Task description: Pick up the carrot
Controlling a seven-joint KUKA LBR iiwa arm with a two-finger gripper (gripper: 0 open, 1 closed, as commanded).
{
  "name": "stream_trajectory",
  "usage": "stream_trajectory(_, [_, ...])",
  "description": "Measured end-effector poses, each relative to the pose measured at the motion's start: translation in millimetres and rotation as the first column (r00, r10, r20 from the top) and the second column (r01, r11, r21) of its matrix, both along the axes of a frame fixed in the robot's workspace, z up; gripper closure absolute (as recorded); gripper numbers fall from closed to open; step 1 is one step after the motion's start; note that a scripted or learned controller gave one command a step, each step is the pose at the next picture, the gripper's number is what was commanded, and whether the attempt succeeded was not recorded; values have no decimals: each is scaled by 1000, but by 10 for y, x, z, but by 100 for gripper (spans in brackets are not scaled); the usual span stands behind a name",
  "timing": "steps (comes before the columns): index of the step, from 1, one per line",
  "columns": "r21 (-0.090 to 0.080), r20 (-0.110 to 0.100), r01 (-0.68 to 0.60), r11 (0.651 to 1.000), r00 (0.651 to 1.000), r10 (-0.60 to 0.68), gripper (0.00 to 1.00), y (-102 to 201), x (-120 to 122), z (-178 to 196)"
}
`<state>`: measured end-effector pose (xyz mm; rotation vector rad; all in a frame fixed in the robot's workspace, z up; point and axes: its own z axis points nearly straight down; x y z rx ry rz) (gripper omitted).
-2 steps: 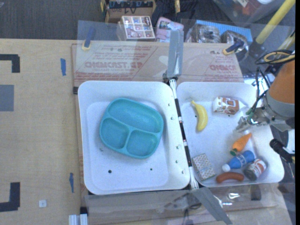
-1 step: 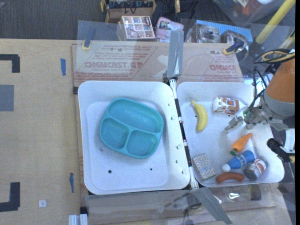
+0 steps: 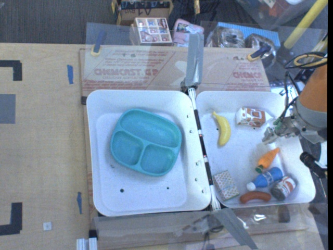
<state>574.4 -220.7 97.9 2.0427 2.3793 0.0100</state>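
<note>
Arm enters from 3 o'clock, orange band showing at the frame edge, grey wrist angled toward 9 o'clock. Gripper sits low at the wrist's tip, pointing toward 8 o'clock. Finger spacing too small and blurred to read.

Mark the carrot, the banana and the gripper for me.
carrot (image 3: 268, 158), camera view, middle of its orange body.
banana (image 3: 223, 128), camera view, middle of its curve.
gripper (image 3: 272, 133), camera view, at its fingertips.

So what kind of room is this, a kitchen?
Probably a robot lab, not a kitchen. A robot arm reaches over two white bins holding toy food like a carrot and banana, and boxes and cables clutter the back.
</note>
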Motion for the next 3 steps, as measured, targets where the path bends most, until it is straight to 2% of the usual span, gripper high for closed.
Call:
stream_trajectory(1, [7, -3, -2, 1000, 1000, 2, 0, 31, 4, -3])
stream_trajectory(2, [1, 1, -1, 1000, 1000, 1, 100, 8, 9, 102])
stream_trajectory(3, [4, 0, -2, 1000, 1000, 2, 0, 20, 11, 101])
